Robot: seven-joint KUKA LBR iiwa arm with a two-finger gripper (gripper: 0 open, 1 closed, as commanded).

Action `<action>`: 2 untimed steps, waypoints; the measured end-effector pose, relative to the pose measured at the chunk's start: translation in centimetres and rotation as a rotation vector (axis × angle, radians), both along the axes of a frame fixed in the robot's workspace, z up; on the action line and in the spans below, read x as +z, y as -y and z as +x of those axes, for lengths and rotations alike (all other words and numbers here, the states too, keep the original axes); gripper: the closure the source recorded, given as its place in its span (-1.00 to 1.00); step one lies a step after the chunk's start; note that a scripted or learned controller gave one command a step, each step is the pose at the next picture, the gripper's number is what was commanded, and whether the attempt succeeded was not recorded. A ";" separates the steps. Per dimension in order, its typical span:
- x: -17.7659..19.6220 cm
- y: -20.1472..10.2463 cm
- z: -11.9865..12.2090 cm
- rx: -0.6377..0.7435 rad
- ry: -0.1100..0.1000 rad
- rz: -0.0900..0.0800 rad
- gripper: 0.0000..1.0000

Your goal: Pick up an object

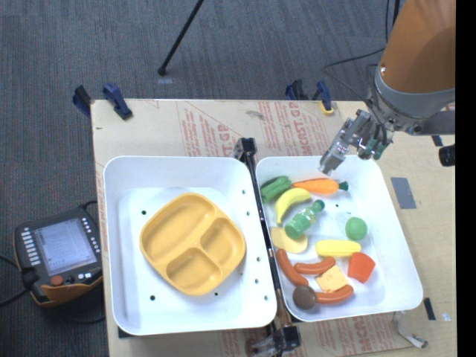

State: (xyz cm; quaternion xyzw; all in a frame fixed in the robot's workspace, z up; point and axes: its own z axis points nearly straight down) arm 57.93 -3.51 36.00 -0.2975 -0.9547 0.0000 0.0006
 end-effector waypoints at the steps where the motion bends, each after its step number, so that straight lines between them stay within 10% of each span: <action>1: 1.0 2.9 -6.7 0.307 -0.001 0.001 1.00; 2: -2.3 5.9 -10.3 0.932 0.000 0.003 1.00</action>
